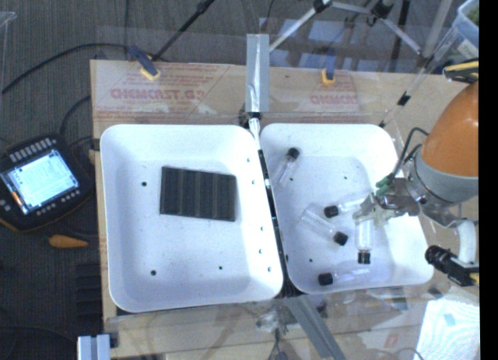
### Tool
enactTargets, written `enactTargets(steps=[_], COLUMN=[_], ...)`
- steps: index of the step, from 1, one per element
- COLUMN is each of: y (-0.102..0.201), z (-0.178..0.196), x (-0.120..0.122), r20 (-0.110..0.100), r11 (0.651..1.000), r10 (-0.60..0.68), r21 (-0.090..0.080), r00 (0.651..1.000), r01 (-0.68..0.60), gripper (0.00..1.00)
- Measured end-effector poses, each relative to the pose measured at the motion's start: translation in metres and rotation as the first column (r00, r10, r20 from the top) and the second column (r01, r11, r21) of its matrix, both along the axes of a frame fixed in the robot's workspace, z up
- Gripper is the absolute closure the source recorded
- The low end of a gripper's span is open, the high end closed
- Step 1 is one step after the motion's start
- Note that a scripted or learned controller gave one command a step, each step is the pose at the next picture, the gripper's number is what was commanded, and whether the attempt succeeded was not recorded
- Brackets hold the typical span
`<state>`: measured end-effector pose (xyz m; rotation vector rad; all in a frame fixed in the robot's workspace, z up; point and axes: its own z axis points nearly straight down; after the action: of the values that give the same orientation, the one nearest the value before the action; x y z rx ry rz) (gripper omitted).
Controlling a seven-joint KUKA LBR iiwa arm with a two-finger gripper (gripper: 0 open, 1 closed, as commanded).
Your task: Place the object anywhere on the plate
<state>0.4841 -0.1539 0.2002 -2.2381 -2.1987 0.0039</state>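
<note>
We see two white bins side by side on a table [171,90]. The left bin [124,218] holds a dark ribbed plate [198,193]. The right bin [327,145] holds several clear vials with black caps [336,235], scattered apart from the plate. The claw [372,209] hangs low among these vials; we cannot tell how it stands.

One fixed camera hangs above the bench [194,90], looking down at a slant from its near edge toward the far edge. It stands far enough back to take in both white bins [124,195] whole, the floor at left, and the arm [455,145] entering from the right.
</note>
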Motion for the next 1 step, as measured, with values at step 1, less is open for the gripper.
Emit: enactTargets(steps=[1], y=[0.0565], z=[0.0127], x=[0.0264], r20=[0.004], r11=[0.866], r10=[0.5], r21=[-0.001], r00=[0.866], r01=[-0.5], gripper=[1.0])
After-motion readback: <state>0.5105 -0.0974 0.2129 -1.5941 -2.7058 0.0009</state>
